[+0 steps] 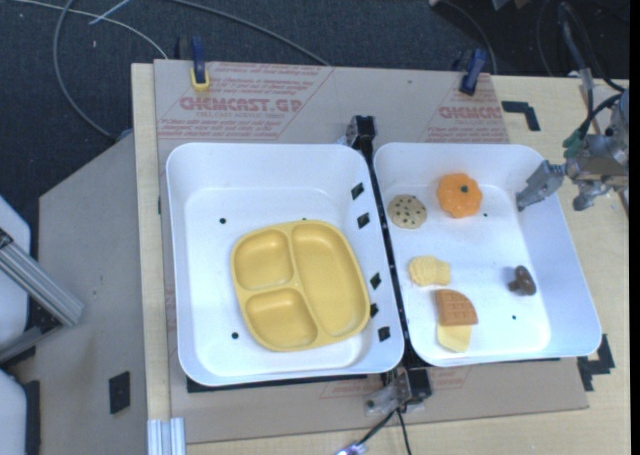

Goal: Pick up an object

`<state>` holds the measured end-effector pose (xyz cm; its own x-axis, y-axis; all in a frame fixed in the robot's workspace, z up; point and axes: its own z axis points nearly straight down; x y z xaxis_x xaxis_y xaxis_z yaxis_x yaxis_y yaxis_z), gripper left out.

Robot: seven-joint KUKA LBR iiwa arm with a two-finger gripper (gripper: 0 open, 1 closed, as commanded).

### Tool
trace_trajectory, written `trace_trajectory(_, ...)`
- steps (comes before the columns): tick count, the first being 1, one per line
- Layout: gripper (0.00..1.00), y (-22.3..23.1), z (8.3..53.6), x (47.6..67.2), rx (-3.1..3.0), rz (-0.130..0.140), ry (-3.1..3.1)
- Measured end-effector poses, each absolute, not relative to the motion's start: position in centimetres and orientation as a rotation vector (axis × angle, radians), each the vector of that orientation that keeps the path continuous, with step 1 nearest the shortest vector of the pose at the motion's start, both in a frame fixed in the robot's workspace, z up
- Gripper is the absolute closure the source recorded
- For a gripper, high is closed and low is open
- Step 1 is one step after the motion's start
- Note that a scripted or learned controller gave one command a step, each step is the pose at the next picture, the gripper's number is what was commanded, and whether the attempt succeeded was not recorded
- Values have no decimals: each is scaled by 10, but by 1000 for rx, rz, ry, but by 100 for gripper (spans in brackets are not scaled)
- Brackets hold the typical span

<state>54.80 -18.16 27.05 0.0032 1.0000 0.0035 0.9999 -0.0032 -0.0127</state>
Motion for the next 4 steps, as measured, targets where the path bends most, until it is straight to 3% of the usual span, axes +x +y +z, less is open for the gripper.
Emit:
trace_trajectory(1,0,-181,277,550,-2220,0,-2221)
trace_trajectory(3,0,-178,168,559,-2216,3,-2218)
trace_trajectory(4,0,-172,106,553,-2215,5,-2216)
